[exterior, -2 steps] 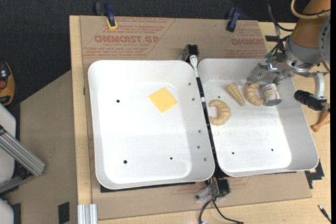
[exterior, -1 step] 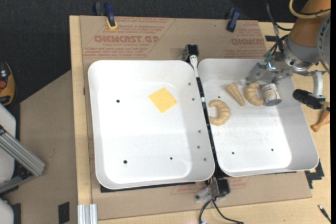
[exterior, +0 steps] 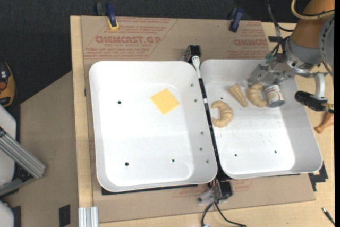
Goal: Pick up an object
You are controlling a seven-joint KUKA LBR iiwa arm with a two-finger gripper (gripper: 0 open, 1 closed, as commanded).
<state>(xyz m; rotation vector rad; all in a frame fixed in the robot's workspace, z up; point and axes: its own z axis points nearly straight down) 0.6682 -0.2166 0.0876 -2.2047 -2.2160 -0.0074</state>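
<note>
My gripper (exterior: pixel 264 78) hangs over the far side of the right bin (exterior: pixel 297 162), low above a tan croissant-shaped piece (exterior: pixel 257 95). A small white can (exterior: pixel 274 96) lies on its side just right of that piece. Left of them is a pale cone-like pastry piece (exterior: pixel 238 95). A curled croissant (exterior: pixel 222 113) rests near the bin's left wall. In the left bin (exterior: pixel 106 162), a flat yellow square (exterior: pixel 165 101) lies near the middle. Nothing shows as held.
The grey arm with its orange band (exterior: pixel 313 13) comes in from the upper right. Both bins sit on a brown board (exterior: pixel 154 34) held by blue clamps (exterior: pixel 110 13). A black hinge strip (exterior: pixel 204 109) runs between the bins.
</note>
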